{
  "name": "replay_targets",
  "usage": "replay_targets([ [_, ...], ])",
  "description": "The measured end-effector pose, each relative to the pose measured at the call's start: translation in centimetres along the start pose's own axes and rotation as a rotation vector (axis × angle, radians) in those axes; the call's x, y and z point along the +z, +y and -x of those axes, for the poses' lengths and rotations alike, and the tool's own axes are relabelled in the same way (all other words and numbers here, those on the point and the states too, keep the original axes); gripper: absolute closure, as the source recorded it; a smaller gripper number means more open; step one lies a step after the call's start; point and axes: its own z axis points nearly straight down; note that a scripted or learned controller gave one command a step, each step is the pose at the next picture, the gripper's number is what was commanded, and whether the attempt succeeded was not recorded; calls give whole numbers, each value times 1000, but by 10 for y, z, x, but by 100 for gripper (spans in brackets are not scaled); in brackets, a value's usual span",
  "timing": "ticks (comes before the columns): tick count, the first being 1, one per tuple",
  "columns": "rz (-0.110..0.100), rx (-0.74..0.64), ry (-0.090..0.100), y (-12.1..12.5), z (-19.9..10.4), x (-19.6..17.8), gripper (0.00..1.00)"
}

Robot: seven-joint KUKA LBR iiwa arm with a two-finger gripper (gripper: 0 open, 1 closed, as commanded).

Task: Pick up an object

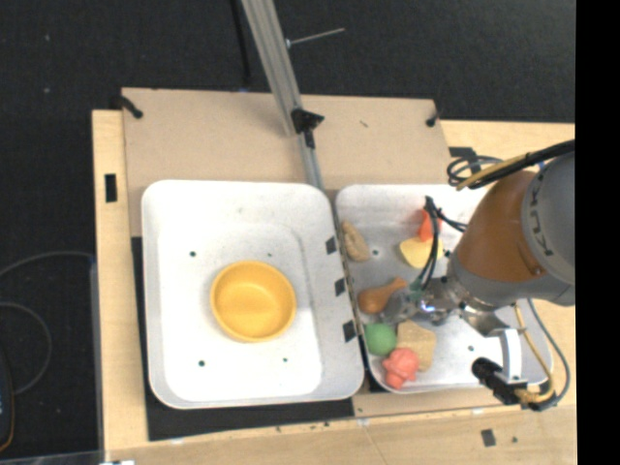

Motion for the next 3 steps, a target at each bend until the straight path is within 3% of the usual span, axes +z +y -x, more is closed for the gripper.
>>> replay_targets([
  [1,6,4,2,2,0,-12,100],
  [3,8,-6,1,0,-6,-120,100],
])
